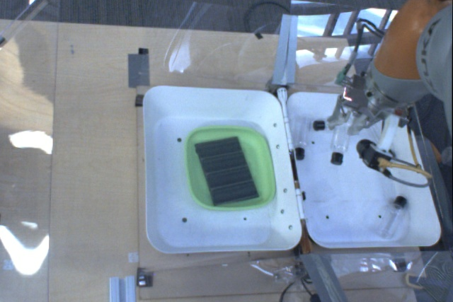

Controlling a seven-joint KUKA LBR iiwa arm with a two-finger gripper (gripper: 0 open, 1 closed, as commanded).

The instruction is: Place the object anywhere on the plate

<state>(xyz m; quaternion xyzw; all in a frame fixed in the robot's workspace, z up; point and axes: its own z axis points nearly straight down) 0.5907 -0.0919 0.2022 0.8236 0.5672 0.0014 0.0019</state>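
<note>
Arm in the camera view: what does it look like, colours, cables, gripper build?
The arm is rounded, grey with a broad orange band above the wrist. Below sits a compact metallic wrist block with a small red light. The gripper has slim pale fingers with dark tips. Black cables loop behind, and a yellowish cable trails beside it.

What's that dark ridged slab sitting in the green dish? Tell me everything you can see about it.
The dark slab is a flat, charcoal-grey rectangle crossed by several parallel grooves that split it into bands. It looks matte, perhaps rubber or plastic. It lies flat and slightly skewed inside the lime-green plate, resting on the plate's floor, in the left white bin. Nothing else touches it; the end effector is over the right bin.
</note>
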